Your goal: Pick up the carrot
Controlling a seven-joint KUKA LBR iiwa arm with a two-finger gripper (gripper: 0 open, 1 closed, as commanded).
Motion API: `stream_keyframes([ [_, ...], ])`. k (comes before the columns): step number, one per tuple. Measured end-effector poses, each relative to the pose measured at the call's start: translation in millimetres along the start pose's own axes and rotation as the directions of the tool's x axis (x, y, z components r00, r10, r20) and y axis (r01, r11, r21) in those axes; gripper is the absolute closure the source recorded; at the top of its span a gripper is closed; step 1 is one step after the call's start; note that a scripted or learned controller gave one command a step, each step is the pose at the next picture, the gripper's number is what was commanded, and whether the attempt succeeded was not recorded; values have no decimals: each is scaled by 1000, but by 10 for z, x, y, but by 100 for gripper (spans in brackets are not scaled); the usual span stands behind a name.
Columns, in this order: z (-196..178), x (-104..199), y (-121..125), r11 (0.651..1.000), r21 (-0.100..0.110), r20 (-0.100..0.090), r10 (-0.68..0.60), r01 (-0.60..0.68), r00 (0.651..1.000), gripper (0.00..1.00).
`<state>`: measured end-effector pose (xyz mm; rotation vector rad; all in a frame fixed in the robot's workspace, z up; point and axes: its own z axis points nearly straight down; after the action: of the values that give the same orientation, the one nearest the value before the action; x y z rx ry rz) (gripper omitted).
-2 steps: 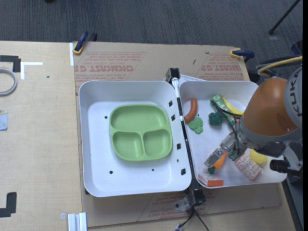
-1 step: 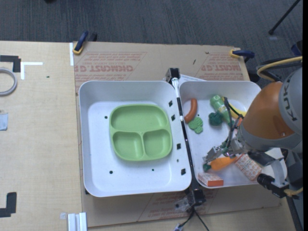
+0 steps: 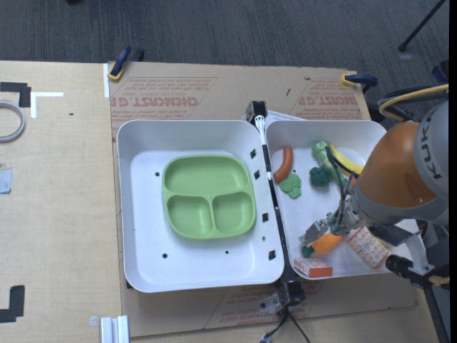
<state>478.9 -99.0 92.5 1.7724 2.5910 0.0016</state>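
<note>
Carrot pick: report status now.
Gripper low in the right bin, right at the carrot. Carrot lying on the bin floor, grasp unconfirmed. Crowded: packet just below it, carton beside it.

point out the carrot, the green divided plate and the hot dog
carrot (image 3: 326,244): camera view, orange body
green divided plate (image 3: 208,168): camera view, top compartment floor
hot dog (image 3: 283,163): camera view, middle of its length
</note>
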Motion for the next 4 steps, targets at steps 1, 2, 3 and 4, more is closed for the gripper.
stream_keyframes([
  [1, -12, -98, 18, 819, -3, 7, -574, 574, 819, 0],
  [2, -111, -103, 27, 821, -4, 7, -571, 571, 821, 100],
  [3, -1428, 223, 608, 920, 0, 1, -392, 392, 920, 100],
  [4, -1428, 224, 608, 920, 0, 1, -393, 393, 920, 0],
])
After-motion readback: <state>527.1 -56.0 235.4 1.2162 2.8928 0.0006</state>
